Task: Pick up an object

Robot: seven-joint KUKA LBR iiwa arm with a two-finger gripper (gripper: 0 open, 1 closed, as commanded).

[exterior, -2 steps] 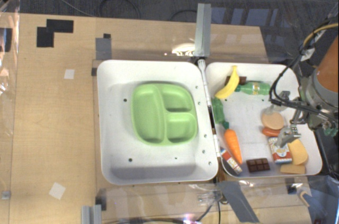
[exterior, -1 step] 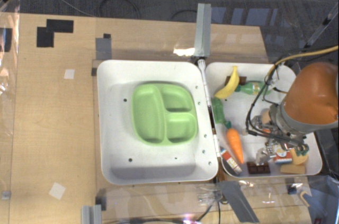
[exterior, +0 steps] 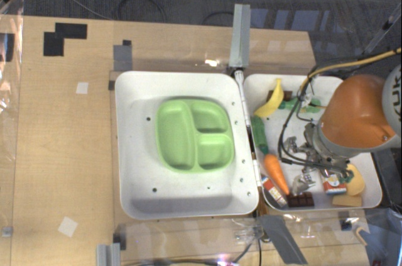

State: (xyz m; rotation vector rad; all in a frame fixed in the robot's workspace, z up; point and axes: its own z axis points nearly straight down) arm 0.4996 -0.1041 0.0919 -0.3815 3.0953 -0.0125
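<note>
I counted two white bins on the bench. The left one held one green divided plate. In the right one lay one banana, one carrot, one long green vegetable, one brown bar, and a few small pieces I couldn't tell apart.

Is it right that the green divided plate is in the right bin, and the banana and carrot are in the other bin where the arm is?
Not quite. The camera view shows the green divided plate in the left bin, not the right one. The banana and carrot do lie in the other bin, where the arm reaches in.
</note>
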